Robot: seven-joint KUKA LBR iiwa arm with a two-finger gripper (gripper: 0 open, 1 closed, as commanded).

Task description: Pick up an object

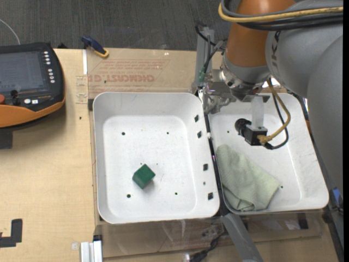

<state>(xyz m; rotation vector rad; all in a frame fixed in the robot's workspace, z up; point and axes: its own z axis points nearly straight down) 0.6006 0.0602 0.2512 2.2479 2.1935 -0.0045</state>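
Nearest, toward the lower edge of the frame, a small green cube sits alone in the lower middle of the left bin; a limp pale-green cloth lies crumpled in the lower left of the right bin, against the wall next to the other bin; either could serve as the object to pick up. Further back, the arm hangs over the upper part of the right bin, close to the two inner walls; its wrist hides the jaws, so I cannot tell whether they are wide or narrow.

Likely risks: a descent this near the walls could strike a rim; a pinch on the cloth may catch only a loose fold and let it slide out; the cube is small and turned at an angle, so a slightly off approach could nudge it aside.

Farthest, a cardboard sheet on the counter carries reddish print, upside down, seemingly "CHEMCAST GP"; the smaller lines are unreadable; the screen of the pendant at upper left is too small to read.
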